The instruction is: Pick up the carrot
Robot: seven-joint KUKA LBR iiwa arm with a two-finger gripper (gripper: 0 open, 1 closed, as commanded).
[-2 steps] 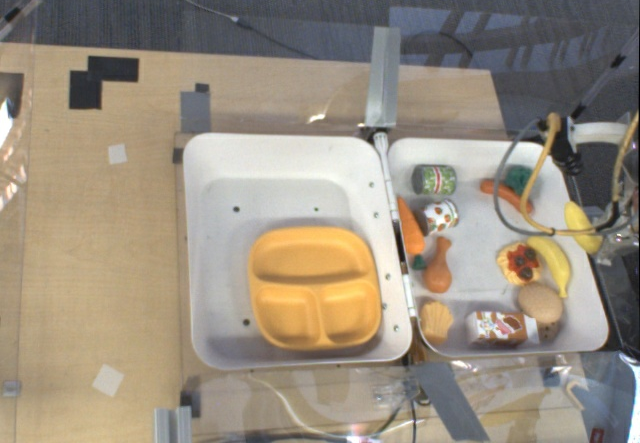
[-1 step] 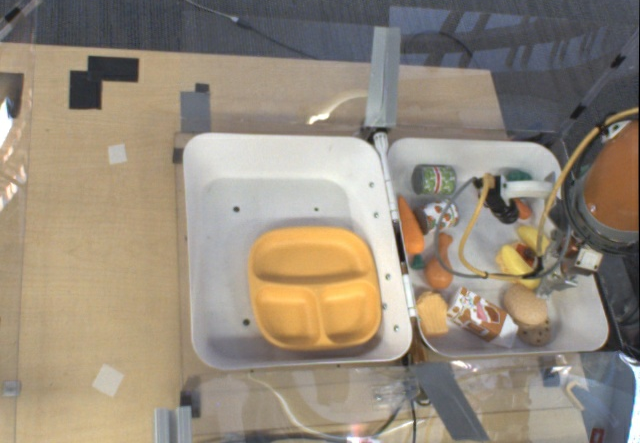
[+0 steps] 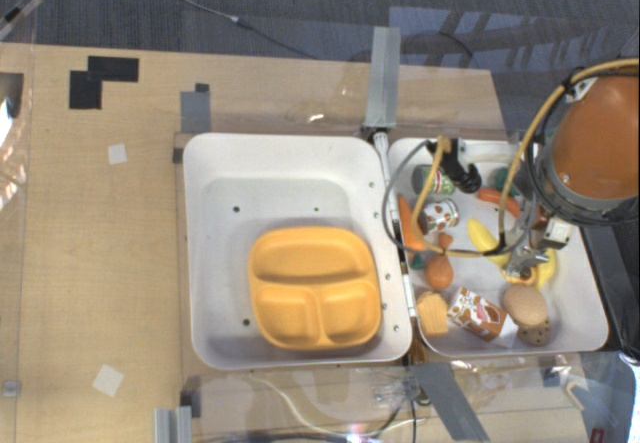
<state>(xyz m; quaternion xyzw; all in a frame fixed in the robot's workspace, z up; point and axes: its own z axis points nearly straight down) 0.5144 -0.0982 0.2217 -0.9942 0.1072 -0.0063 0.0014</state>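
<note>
Orange carrot (image 3: 404, 219) at right bin's (image 3: 598, 331) left wall; likely light, stiff, slick plastic — grip mid-length, across narrow width. Gripper (image 3: 524, 261) over banana (image 3: 487, 234); finger state: can't tell.

My gripper (image 3: 527, 253) hung over the right bin (image 3: 598, 326) – carrot (image 3: 408, 221) near its left wall.
</note>
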